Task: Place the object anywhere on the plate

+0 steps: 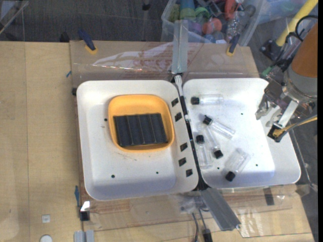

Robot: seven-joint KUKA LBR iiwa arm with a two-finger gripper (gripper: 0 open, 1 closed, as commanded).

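A: Gripper (276,116) sits over the right bin (252,87), hard against its right rim, and I can't tell how it's set.

B: Where are the vials?

A: Left of the gripper, loose on the bin floor: clear vials with black caps. Nearest is one below-left (235,161); others (217,128) lie further left toward the divider, one (207,99) up near the far rim. Open floor lies between them and the gripper.

B: And the plate?

A: Well left, in the left bin (91,135): an orange plate (141,103) with a dark ribbed block (140,130) on it. White margin all round.

B: Any writing?

A: None readable.
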